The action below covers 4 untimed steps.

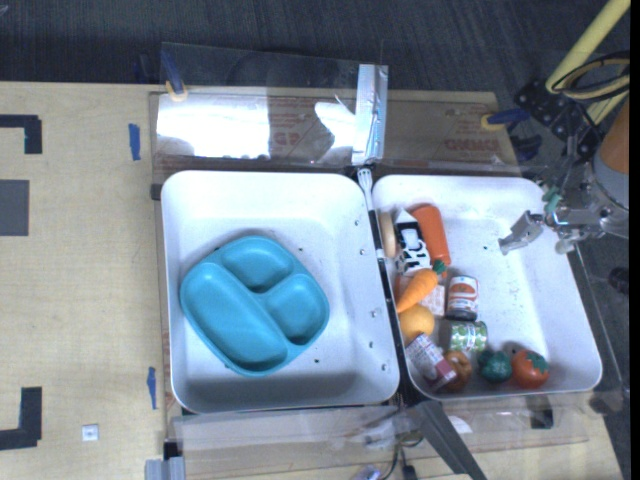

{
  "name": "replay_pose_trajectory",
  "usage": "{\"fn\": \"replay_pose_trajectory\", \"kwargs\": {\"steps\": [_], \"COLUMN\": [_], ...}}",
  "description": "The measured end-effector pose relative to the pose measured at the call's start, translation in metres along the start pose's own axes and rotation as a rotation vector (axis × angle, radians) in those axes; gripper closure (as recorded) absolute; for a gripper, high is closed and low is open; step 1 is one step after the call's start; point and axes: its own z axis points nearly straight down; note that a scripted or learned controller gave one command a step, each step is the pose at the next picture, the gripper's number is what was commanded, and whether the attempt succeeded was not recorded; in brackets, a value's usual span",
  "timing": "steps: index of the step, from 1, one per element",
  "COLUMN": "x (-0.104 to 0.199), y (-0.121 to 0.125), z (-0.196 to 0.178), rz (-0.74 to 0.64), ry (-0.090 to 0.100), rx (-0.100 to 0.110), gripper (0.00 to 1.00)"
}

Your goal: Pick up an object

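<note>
My gripper [514, 236] hangs over the upper right part of the right bin [540, 313], above bare white floor, with nothing seen in it. The objects lie along that bin's left wall and front edge, well to the gripper's left and below it. Among them are an orange cylinder [431, 231], a black-and-white box [410, 245], a carrot [417, 288], a yellow lemon [417, 321], a small red-labelled can [461, 295], a green can [465, 336], a green vegetable [496, 366] and a tomato [529, 367].
The left bin [330, 208] holds a blue divided plate [254, 303]. A clear plastic sheet [260, 108] stands behind the bins. Cables and a yellow hose [585, 48] hang at the top right, beside the arm [610, 168].
</note>
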Motion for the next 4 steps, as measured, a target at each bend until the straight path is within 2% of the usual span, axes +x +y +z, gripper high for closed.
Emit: {"fn": "replay_pose_trajectory", "kwargs": {"steps": [1, 2, 3, 4], "x": [0.091, 0.084, 0.077, 0.078], "y": [-0.004, 0.033, 0.086, 0.089], "z": [0.035, 0.076, 0.103, 0.088], "rz": [-0.306, -0.376, 0.011, 0.008], "ry": [0.002, -0.010, -0.003, -0.006], "rx": [0.002, -0.026, -0.005, -0.016], "gripper": [0.00, 0.00, 0.00, 1.00]}}
